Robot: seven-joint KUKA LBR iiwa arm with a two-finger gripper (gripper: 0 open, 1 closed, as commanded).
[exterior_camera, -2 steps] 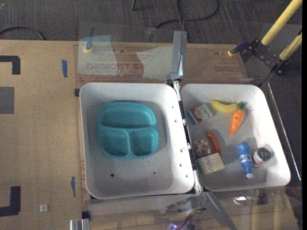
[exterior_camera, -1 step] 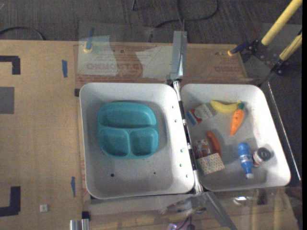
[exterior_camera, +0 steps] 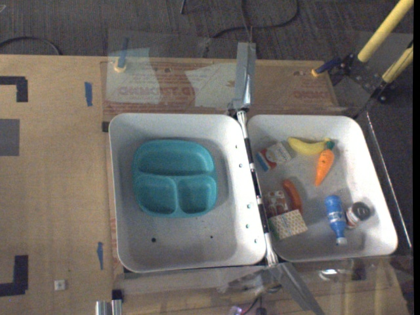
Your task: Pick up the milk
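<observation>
The milk [exterior_camera: 276, 155] is a small white carton with a red end. It lies on its side in the right bin [exterior_camera: 374, 176], near the bin's upper left corner and close to the divider between the bins. A yellow banana [exterior_camera: 308, 146] lies just to its right, nearly touching it. Below it sits an orange-red sausage [exterior_camera: 292, 193].
The right bin also holds a carrot [exterior_camera: 324, 166], a blue bottle [exterior_camera: 335, 218], a dark can [exterior_camera: 359, 211], a patterned box [exterior_camera: 287, 224] and a reddish packet [exterior_camera: 275, 203]. A teal divided plate [exterior_camera: 174, 177] lies in the left bin [exterior_camera: 125, 195]. Yellow-handled clamps [exterior_camera: 387, 25] stand at the upper right.
</observation>
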